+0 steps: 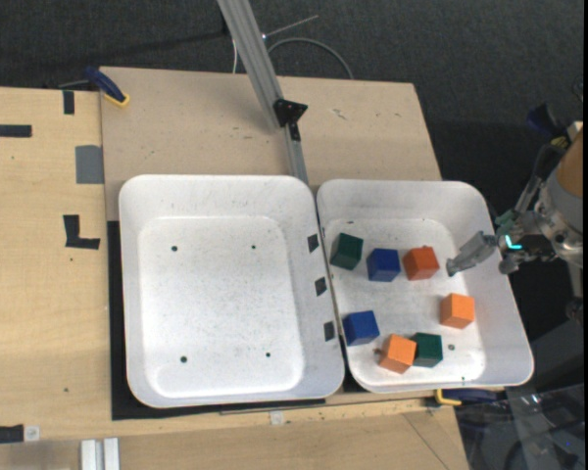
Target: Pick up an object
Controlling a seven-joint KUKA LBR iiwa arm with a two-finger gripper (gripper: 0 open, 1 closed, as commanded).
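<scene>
The right bin holds several small cubes. A dark green cube, a blue cube and an orange cube stand in a row across its middle. Nearer the front lie another orange cube, a blue cube, a third orange cube and a second green cube touching it. My gripper hangs over the bin's right side, just right of the row's orange cube and above the other orange cube. Nothing shows in its grasp.
The left bin sits beside the right one, their rims meeting in the middle. A slanted metal rail runs down from the top to the bins' junction. The arm's wrist stands past the right rim.
</scene>
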